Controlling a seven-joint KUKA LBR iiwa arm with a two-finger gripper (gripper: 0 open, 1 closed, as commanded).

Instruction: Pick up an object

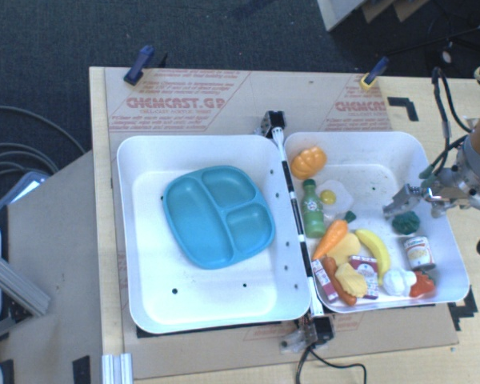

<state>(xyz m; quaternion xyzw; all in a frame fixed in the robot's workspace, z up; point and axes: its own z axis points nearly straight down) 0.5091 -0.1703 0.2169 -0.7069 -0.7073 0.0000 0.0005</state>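
Green toy (406, 222) low in right bin (368, 145), heaped with other toys for picking. Gripper (410, 201) just above that toy, poised to grasp; open or closed, cannot tell.

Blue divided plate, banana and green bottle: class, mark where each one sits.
Blue divided plate (218, 216): camera view, middle of the plate.
Banana (374, 249): camera view, middle of its curve.
Green bottle (313, 209): camera view, on its body.

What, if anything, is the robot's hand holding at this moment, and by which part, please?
It cannot be told. The hand sits low in the right bin, just above a dark green item, but no object shows clearly between its fingers.
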